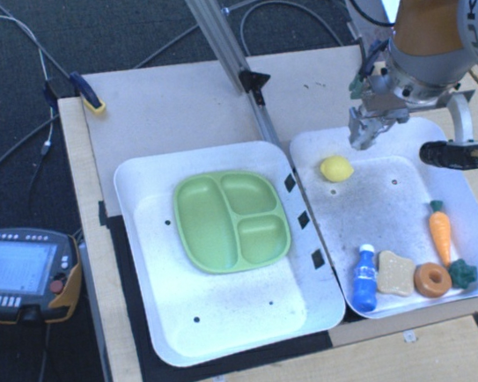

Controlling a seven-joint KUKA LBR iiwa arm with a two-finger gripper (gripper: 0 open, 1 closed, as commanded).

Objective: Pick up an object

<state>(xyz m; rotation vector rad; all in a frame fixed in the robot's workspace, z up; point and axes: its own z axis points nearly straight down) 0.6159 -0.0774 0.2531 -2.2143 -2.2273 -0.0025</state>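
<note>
Two white bins are seen side by side on the counter point(164, 108). In the left bin point(166, 330) a green divided plate point(230, 221) is laid flat, near the middle. The right bin point(383, 200) is shared by several small things. A lemon point(336, 168) is found near its far left corner, apart from the rest. Along the near edge a blue bottle point(365, 278) is laid beside a toast slice point(396, 272), and a donut point(431, 280) is set just right of the toast. A carrot point(441, 235) is placed lengthwise by the right wall, with its green top point(461, 272) just beside the donut.

The arm point(438, 4) is brought in from the upper right, and the gripper point(364, 136) is held over the far edge of the right bin, just above and to the right of the lemon. Nothing is seen between the jaws; whether they are parted or closed cannot be told, since the tips are small and blurred. No contact with the lemon can be made out.

A teach pendant point(22, 276) is rested off the counter at the left, on the dark floor.
</note>
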